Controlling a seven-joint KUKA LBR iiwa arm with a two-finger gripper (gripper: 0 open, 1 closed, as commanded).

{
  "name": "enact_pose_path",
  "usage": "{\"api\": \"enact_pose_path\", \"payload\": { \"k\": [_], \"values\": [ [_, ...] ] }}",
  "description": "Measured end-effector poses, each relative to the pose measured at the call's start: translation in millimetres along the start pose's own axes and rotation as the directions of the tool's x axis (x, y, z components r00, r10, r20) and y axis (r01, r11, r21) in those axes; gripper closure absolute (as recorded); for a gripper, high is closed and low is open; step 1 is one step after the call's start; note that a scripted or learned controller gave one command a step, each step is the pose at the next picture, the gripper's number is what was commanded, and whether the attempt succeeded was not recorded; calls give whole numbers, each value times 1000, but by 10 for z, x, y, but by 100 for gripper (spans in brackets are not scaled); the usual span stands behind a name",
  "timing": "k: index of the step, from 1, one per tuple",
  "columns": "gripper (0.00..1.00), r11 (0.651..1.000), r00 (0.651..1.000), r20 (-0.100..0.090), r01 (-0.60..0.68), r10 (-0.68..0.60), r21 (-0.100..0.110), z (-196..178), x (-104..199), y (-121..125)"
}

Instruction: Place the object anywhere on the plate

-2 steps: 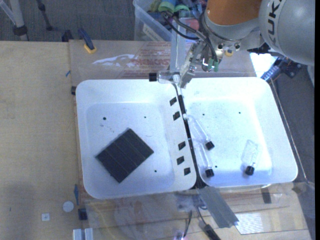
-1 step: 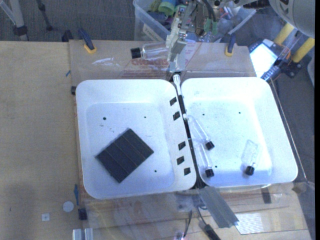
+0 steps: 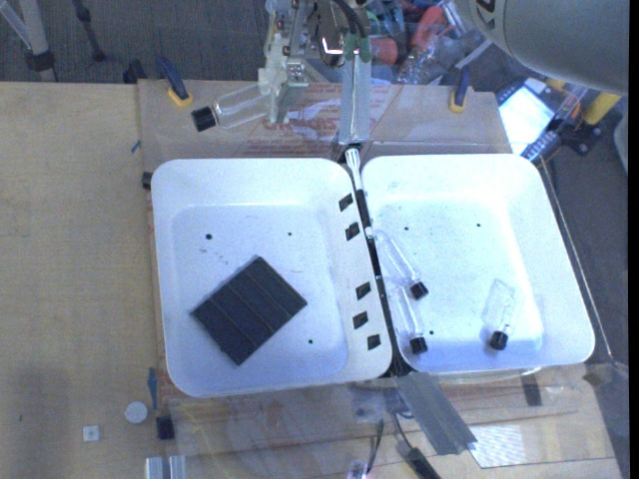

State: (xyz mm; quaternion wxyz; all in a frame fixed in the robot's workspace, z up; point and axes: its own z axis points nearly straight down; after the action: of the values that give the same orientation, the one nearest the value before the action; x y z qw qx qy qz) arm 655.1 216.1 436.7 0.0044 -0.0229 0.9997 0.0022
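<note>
1. Fingers of the gripper look clenched on the near end of a clear tube. From my seat the tube's end sits between them, though the clear plastic makes the contact hard to read.
2. That clear tube sticks out to the view's left from the gripper, tilted slightly downward, with its black cap at the far tip.
3. I see the gripper and tube beyond the back rim of the left bin, over the bench rather than over either bin.
4. In the left bin the plate lies flat: a dark, ribbed square turned corner-on, in the front half of the bin. It is well apart from the held tube.
5. In the right bin I count three more clear tubes with black caps. Two lie close to the divider, and a third lies near the front right.
6. A row of small black tabs runs along the seam between the bins.
7. Part of the grey arm fills the top right corner of my view.
</note>
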Motion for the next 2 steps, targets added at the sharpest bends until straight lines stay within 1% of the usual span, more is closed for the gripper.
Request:
{"api": "enact_pose_path", "payload": {
  "k": [1,2],
  "values": [
    [100,865,865,1,501,-501,-1,-3,-122,89],
    [100,679,679,-4,734,-734,-3,-5,-104,-254]
  ]
}}
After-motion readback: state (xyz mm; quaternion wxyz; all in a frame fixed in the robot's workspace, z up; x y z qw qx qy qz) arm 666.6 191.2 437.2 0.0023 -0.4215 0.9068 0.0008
